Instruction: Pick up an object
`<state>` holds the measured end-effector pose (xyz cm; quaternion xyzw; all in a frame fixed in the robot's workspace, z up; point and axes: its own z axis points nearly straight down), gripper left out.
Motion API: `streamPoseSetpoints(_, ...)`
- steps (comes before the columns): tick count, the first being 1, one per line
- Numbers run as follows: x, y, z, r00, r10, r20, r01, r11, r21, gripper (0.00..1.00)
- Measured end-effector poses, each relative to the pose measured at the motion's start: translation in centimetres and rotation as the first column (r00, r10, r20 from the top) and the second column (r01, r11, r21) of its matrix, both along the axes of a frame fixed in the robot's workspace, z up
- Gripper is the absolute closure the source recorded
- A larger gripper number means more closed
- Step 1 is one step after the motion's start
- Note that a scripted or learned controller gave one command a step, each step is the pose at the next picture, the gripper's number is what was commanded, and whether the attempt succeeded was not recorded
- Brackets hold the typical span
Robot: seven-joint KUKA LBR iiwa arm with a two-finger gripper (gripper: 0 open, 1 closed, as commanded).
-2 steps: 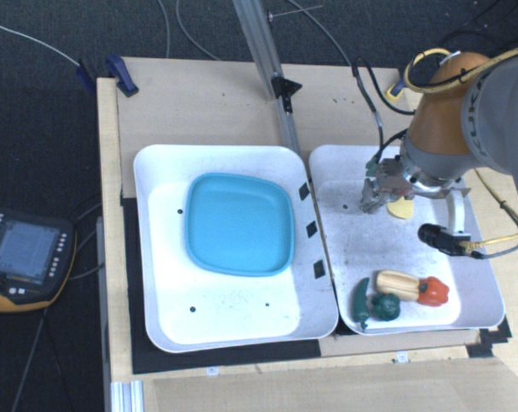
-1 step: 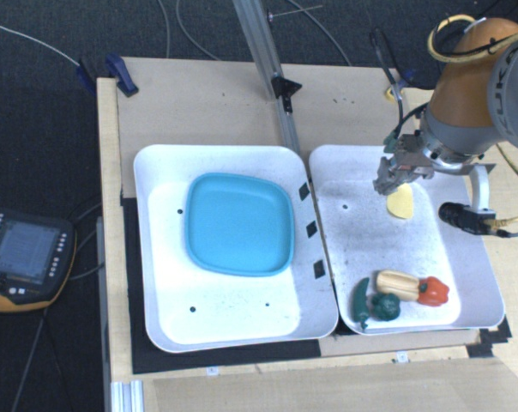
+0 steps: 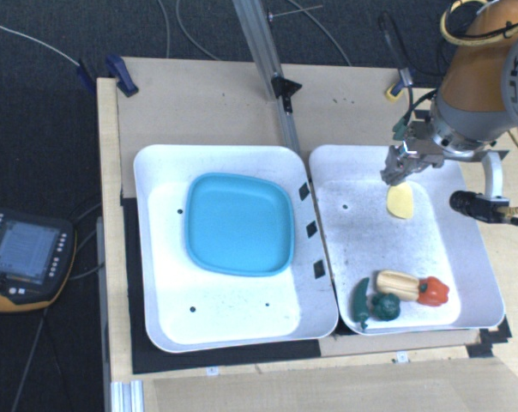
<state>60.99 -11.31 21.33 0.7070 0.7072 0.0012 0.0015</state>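
Pale yellow, the small rounded piece [image 3: 400, 202] lies in the right bin [image 3: 362, 230] toward its one o'clock corner, apart from the rim, with bare speckled floor open on its nine and six o'clock sides. Its slightly longer axis runs twelve to six o'clock; no pointed end can be told.

Just above it, at its twelve o'clock, hangs the gripper [image 3: 394, 174], reaching in from three o'clock. Whether it touches the piece, how far it is parted, or whether it grips anything cannot be told.

Along the six o'clock wall lie a tan roll [image 3: 397, 284], long axis nine to three o'clock, touching a red pepper [image 3: 433, 292] at its three o'clock end, with green vegetables [image 3: 375, 304] at seven o'clock.

The left bin [image 3: 160, 247] holds a blue tray [image 3: 239, 224], centred, with white margin all round.
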Motion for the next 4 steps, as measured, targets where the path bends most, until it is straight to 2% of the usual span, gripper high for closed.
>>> streamPoseSetpoints(1, 2.3, 4.8, 0.3, 1.0, 0.004, -0.002, -0.004, 1.0, 0.002, 1.0)
streamPoseSetpoints(2, 2.7, 9.5, 0.2, 1.0, 0.004, -0.003, -0.004, 1.0, 0.002, 1.0)
streamPoseSetpoints(3, 3.5, 14.2, 1.9, 1.0, 0.004, -0.002, -0.004, 1.0, 0.002, 1.0)
streamPoseSetpoints(4, 5.2, 19.6, 3.1, 1.0, 0.004, -0.003, -0.004, 1.0, 0.002, 1.0)
